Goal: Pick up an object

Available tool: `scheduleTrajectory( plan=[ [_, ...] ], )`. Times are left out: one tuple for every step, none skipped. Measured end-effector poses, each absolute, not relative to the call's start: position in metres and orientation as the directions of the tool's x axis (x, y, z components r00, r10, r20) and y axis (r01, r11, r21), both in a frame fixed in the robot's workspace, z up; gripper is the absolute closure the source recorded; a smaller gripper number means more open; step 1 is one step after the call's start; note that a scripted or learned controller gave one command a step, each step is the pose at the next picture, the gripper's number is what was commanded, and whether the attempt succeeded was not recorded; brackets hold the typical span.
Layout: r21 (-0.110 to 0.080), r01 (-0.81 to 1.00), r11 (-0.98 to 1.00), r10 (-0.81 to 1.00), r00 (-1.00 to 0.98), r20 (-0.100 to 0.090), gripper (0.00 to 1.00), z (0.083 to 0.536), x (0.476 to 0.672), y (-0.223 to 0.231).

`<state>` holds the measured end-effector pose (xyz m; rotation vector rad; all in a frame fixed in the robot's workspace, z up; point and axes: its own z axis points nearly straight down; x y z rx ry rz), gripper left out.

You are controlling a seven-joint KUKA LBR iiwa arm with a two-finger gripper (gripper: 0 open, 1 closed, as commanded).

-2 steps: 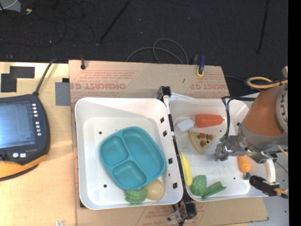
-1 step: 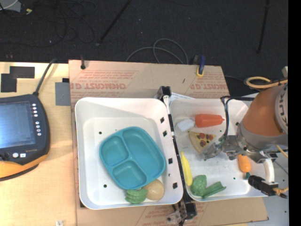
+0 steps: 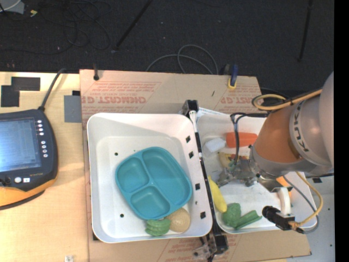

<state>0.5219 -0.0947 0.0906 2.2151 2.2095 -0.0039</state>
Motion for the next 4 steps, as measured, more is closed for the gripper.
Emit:
scheduleTrajectory(
  plan=[
    [0.002,1.000,-0.001,1.000,0.001,-0.003,0.00,0.088,0.565,-0.187],
    [0.006,1.000,0.008,1.000,-0.008,0.011,0.00,0.091,0.509,-0.207],
    [-0.004,1.000,0.004,1.000,-0.004,0.004,0.00,0.138,0.474,-0.131],
    [-0.002,1.000,0.001,1.000,-0.001,0.001,0.00,0.157,0.476,-0.100]
  ],
)
